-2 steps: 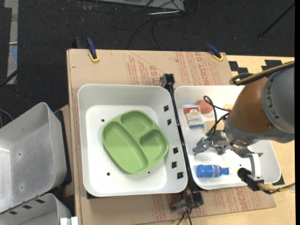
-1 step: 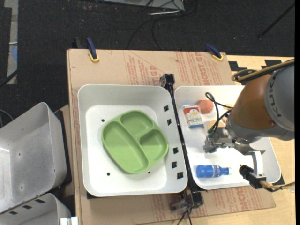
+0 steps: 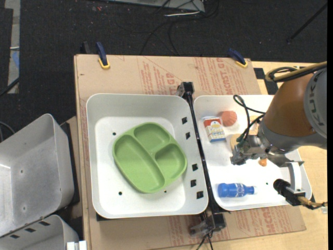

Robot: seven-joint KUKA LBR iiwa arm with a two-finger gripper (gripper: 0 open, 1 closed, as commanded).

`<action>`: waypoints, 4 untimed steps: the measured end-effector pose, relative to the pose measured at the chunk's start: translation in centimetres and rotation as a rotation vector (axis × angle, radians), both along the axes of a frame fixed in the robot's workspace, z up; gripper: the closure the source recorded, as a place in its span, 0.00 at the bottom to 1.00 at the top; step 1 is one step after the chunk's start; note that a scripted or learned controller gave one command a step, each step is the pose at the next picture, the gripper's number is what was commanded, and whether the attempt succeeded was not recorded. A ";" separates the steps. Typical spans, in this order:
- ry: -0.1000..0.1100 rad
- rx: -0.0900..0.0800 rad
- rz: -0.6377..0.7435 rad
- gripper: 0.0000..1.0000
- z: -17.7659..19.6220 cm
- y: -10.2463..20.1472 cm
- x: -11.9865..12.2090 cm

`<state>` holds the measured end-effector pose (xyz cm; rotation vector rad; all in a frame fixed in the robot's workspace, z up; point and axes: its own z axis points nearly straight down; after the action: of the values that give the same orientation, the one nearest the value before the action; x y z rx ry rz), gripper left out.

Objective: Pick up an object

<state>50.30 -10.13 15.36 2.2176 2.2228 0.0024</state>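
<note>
The gripper (image 3: 243,155) hovers in the right white bin (image 3: 260,204); its finger state cannot be told. The blue plastic bottle (image 3: 235,190) lies just below it toward lower frame, long axis left-right

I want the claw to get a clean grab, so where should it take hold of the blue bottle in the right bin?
Probably across the middle of the blue bottle, coming straight down. It lies on its side near the front wall of the right bin, white cap pointing right, so the fingers should close across its round body, front to back, clear of the narrow cap end.
</note>
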 end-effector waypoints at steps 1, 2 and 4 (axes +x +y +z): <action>-0.003 -0.001 0.000 1.00 4.7 -0.7 0.7; -0.002 -0.001 0.001 1.00 9.0 -0.8 1.1; 0.003 0.001 0.005 1.00 11.4 4.4 0.4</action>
<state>50.66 -5.71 26.76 2.2140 2.2311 0.0003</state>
